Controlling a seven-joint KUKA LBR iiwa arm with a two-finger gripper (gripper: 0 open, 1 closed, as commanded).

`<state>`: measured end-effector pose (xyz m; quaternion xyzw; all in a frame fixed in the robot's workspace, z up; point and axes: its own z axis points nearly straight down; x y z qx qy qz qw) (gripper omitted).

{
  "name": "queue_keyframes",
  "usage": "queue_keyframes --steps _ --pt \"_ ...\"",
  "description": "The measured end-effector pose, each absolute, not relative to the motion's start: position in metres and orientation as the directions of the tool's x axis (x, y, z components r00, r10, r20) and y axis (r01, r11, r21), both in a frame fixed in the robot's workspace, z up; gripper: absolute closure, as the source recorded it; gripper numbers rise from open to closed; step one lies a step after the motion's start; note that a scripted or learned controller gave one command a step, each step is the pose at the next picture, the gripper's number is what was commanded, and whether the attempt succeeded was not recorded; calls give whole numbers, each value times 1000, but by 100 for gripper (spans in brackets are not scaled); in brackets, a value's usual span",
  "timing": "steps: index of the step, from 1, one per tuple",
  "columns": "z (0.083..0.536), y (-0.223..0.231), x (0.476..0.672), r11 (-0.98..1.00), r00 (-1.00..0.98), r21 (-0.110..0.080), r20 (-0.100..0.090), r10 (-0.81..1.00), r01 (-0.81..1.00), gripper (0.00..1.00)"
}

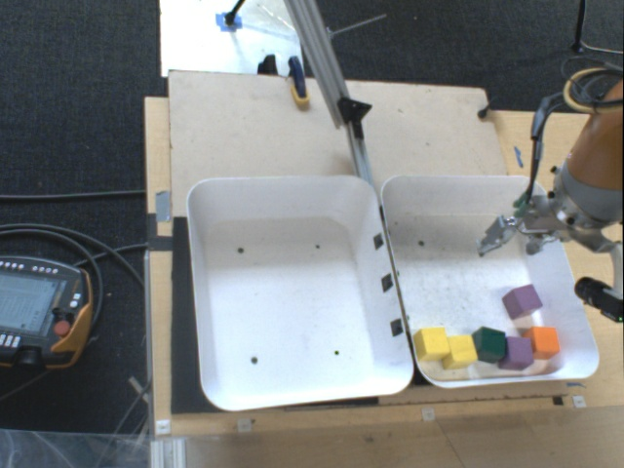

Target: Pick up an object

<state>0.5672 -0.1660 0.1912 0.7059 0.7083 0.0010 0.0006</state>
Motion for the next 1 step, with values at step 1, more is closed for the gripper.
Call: queue_keyframes --steps 1 --pt "108 -206 526 7 -7 4 -2 1000 1000 0"
